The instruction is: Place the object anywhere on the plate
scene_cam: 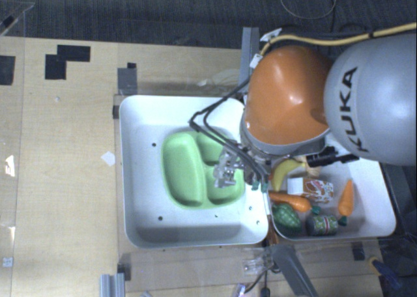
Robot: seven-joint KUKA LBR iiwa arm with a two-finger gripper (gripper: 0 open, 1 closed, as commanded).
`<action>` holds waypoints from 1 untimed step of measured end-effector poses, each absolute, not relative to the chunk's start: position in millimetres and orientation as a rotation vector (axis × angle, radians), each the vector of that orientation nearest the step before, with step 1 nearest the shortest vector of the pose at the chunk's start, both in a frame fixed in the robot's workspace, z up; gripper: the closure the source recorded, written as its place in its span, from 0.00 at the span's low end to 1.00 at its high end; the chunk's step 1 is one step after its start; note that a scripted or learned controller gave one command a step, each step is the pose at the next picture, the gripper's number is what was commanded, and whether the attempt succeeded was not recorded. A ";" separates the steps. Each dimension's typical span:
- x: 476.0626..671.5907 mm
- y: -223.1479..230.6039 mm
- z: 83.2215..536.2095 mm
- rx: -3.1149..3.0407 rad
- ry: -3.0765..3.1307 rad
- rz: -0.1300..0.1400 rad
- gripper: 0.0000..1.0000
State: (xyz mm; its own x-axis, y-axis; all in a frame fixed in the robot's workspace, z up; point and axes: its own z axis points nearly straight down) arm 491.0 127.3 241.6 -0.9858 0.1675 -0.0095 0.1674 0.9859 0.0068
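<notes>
Across the left bin (140,159), a pale green plate (189,170) is lying flat on the white floor, taking up the bin's middle and right part. It is a divided plate with rounded corners: one long compartment is running down its left side, and smaller compartments are sitting to the right of it, partly covered by the arm. Its surface is looking smooth and glossy, and no object is showing on the parts of it that are in sight.

Over the plate's right compartments the gripper (227,175) is hanging, a small metallic assembly at the end of the grey arm (371,107). Whether it is open or closed, and whether anything is sitting in it, I cannot tell; the picture is too blurred there. The orange band (287,97) above the wrist is bulging large over the seam between the two bins, hiding the plate's upper right corner and part of the right bin (381,221). Black cables (212,114) are looping from the wrist across the left bin's upper edge.

Toys are crowding the right bin: a yellow banana (284,173) just beside the wrist, an orange carrot (290,201), a second carrot (346,198) nearer the far wall, a dark green vegetable (287,218), a dark can (323,225) and a white printed packet (316,190). Both bins are resting on the pale wooden table (58,178).
</notes>
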 end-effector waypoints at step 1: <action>491.0 127.3 241.6 0.263 3.121 0.009 0.00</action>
State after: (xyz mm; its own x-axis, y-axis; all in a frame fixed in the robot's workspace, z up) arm 491.0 127.3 241.6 -0.9859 0.1672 -0.0095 0.1671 0.9859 0.0068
